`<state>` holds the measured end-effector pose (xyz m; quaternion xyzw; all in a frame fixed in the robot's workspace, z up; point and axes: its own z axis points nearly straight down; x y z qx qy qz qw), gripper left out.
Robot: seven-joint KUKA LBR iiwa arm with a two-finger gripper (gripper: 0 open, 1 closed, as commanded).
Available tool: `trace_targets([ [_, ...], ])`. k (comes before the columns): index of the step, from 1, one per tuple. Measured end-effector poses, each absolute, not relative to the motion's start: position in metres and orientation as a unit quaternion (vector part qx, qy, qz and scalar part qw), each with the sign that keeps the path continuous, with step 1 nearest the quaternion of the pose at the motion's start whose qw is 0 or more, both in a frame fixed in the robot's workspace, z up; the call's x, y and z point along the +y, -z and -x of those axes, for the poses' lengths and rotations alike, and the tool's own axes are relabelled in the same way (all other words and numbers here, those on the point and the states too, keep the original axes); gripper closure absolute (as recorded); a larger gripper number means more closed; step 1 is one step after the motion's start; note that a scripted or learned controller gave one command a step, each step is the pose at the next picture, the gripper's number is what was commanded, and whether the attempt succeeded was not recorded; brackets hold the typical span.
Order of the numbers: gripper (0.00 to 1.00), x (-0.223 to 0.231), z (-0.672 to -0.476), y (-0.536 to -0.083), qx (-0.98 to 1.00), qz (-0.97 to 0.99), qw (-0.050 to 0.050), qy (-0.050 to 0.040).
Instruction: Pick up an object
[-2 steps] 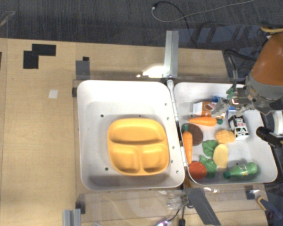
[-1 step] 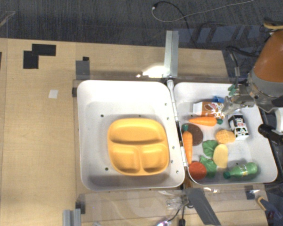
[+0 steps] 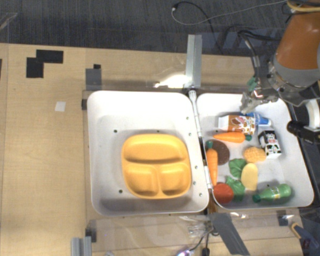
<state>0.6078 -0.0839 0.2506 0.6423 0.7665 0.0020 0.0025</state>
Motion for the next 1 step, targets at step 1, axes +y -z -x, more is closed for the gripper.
trace_targets([
  [1,1.0,-0.0661,-0.6058,-0.2037,0.744,-0.669,0.002,-0.0014],
])
